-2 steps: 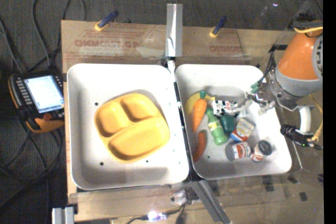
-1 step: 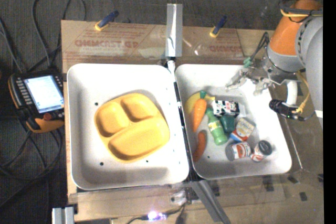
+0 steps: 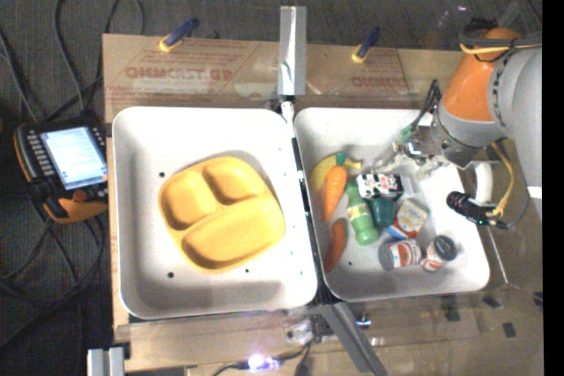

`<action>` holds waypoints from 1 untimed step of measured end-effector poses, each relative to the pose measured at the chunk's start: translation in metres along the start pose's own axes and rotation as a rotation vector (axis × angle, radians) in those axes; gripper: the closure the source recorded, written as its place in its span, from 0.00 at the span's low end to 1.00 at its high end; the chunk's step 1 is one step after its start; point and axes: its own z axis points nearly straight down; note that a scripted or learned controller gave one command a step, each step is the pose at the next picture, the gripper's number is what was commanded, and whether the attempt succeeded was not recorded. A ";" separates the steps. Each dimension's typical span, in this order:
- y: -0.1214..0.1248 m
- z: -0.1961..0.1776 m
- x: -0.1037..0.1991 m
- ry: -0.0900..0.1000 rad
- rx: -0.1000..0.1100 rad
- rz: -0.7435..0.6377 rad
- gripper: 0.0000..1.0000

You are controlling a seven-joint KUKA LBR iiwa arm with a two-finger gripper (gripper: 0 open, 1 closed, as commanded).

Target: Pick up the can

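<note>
Lying near the right bin's [image 3: 476, 277] front, the can [image 3: 401, 255] sits well apart from the fingers [image 3: 407, 147].

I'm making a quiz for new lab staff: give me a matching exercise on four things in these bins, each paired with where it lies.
Things:
1. yellow divided tray
2. carrot
3. can
4. green bottle

Places:
A. near the front edge of the right bin, lying on its side
B. middle of the left bin
C. just right of the carrot, in the right bin's middle
D. close to the right bin's left wall, beside a yellow fruit

Pairs: 1-B, 2-D, 3-A, 4-C
</note>
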 end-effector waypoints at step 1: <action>0.057 0.005 -0.001 0.015 0.002 0.035 0.00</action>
